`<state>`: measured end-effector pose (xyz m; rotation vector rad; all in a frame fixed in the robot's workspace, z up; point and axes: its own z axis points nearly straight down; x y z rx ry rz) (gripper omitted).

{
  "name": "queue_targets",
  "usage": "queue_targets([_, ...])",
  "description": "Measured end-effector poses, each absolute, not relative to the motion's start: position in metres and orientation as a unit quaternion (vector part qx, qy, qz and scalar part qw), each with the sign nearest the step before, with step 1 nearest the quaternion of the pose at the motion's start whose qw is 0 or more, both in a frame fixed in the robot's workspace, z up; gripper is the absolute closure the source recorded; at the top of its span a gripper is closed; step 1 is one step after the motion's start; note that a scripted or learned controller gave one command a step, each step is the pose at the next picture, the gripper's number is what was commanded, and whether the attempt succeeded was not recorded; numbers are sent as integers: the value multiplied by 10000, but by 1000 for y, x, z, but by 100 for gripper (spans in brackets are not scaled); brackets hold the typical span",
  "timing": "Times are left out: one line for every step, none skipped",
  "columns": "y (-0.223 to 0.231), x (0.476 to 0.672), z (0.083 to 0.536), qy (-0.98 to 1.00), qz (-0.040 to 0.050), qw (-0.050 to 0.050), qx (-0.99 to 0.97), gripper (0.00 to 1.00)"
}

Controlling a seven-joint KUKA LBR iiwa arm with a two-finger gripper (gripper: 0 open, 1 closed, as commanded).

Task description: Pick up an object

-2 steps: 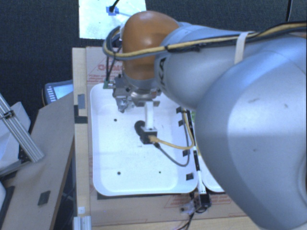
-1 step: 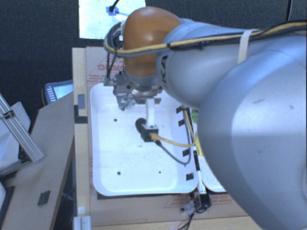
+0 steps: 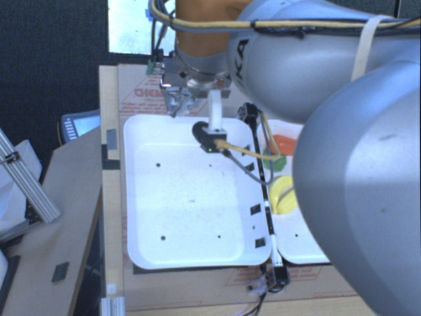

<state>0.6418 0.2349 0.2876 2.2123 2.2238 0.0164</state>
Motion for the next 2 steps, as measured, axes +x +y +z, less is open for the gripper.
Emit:
queue_targets([235,572,448,7100,86,23,7041,100])
queue_targets([235,492,418,7095,-13,-14,7047,100])
